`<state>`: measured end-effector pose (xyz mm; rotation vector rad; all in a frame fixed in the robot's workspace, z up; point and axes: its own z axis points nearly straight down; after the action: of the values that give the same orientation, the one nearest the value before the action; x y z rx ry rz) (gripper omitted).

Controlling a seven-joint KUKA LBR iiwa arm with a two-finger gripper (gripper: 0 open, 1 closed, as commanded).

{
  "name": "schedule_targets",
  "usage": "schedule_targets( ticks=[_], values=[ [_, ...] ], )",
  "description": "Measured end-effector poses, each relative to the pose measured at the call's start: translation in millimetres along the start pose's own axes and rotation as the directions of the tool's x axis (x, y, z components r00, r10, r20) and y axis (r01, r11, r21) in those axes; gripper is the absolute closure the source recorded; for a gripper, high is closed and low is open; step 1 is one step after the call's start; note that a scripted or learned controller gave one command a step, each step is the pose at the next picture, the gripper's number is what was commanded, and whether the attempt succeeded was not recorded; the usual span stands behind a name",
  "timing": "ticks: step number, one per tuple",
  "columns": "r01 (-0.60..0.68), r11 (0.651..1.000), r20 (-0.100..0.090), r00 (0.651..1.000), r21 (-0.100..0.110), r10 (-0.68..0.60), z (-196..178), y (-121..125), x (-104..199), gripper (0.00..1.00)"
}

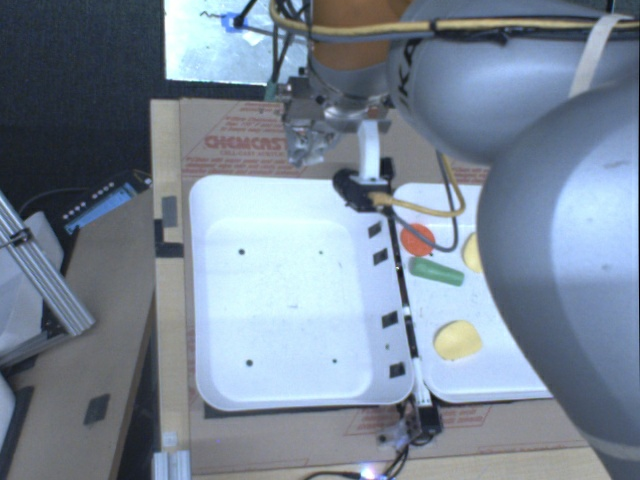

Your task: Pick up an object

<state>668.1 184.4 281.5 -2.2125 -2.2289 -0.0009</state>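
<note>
Hand (312, 146) up near the far edge of the left bin (215, 268), over the brown cardboard sheet (230, 138) on the table (120, 298); open or closed, cannot tell, nothing seen between its tips. In the right bin (490, 378): orange-red round piece (417, 238) near the divider, green stick (436, 272) just beside it, yellow lump (458, 340) further toward the near edge. Grey arm (540, 168) above much of the right bin.

Both bins (290, 298) look smooth, matt white plastic; the desk (230, 138) beneath looks like printed cardboard; the arm (560, 168) is satin grey.
</note>
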Motion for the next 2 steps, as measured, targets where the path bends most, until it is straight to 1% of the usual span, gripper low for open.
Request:
schedule_targets(
  ticks=[1,2],
  values=[
    [0.001,1.0,-0.001,1.0,-0.004,-0.001,-14.7,0.7,53.2,1.0],
    [-0.001,1.0,-0.004,1.0,-0.016,0.001,-142.5,1.4,50.1,1.0]
  ],
)
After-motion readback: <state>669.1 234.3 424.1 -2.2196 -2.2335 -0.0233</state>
